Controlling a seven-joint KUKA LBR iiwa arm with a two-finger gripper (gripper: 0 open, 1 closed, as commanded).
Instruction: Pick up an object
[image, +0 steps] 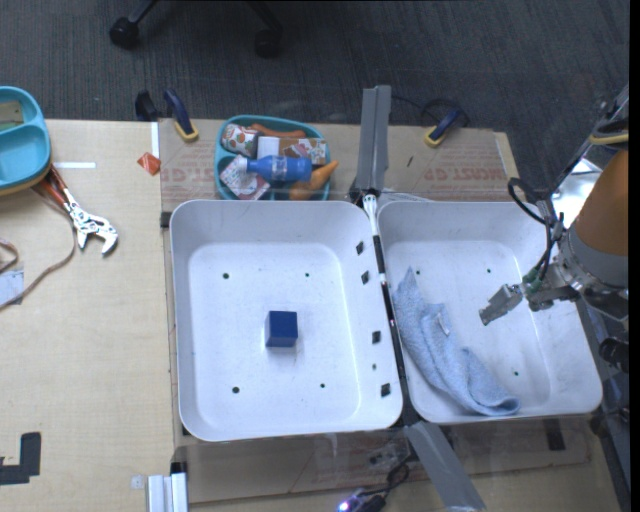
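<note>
Here, in the camera view, the gripper hangs over the right bin, in the right-middle of the frame, its tip pointing toward the lower left; whether anything sits between the tips, or how they stand, I cannot tell at this size. The blue-grey cloth lies crumpled in the same bin, running as a long strip from near the divider at its upper left end down to the bin's lower edge, so its long axis slants from upper left to lower right. The cloth is just to the left of and below the gripper, near but apart from it, with bare white floor between them. A small blue cube rests alone near the middle of the left bin, well apart from the gripper and farther left across the divider. Judging from this layout, the cloth is the nearer target: the coming move would call for a short shift toward the lower left and then a descent, ideally closing across the strip's narrow width rather than along its length.
</note>
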